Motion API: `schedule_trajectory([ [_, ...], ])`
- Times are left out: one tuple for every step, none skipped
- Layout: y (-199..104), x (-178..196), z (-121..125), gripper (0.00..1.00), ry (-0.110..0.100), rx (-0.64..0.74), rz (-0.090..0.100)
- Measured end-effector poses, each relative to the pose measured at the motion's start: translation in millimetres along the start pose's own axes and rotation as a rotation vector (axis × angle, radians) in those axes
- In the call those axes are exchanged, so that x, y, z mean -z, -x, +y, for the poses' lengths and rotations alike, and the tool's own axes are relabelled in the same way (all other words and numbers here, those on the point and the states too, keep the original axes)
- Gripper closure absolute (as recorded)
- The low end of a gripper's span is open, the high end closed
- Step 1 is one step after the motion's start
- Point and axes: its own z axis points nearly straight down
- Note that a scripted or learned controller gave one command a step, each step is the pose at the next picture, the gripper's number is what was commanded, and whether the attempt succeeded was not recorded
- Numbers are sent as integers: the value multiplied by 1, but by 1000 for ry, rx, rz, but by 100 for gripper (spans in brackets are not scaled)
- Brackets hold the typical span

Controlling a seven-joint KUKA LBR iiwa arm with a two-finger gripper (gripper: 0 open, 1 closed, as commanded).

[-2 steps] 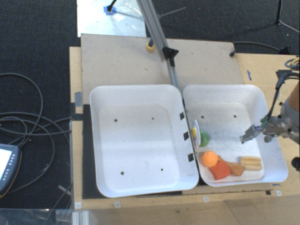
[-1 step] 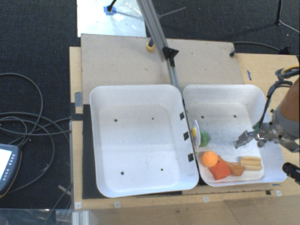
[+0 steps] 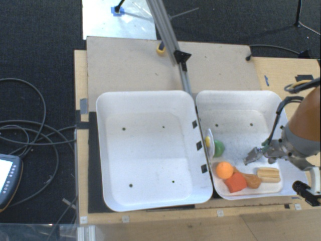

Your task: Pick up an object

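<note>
White shallow right bin (image 3: 235, 104) holds all the objects, clustered at its near edge: orange ball (image 3: 224, 170), red block (image 3: 235, 183) just beside it and touching a brownish piece (image 3: 253, 181), then a tan bread-roll-like toy (image 3: 268, 174) lying flat, long axis left-right along the bin's near wall. Green ball (image 3: 218, 147) sits a bit farther back against the left wall, next to a yellow-white piece (image 3: 208, 138) leaning on the divider. Gripper (image 3: 252, 156) hangs low over the bin floor just behind the bread toy, between it and the green ball, tips pointing left; fingers look empty, nothing pinched, but how far they're spread — cannot tell. Grey arm with orange band (image 3: 306, 119) comes in from the right. Left bin (image 3: 145, 149) is beside it, edges touching. Both sit on a tan board (image 3: 130, 59) on a wooden bench (image 3: 79, 109). Grey pole (image 3: 165, 26) slants across the far side. Dark carpet (image 3: 35, 44) around, cables (image 3: 25, 129) and a tablet-like pendant (image 3: 7, 177) at left.
</note>
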Motion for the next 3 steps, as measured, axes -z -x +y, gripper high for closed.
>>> schedule_trajectory([
  [1,13,2,100,7,0,-3],
  [-2,58,9,100,10,5,-4],
  [2,122,13,100,13,5,-6],
])
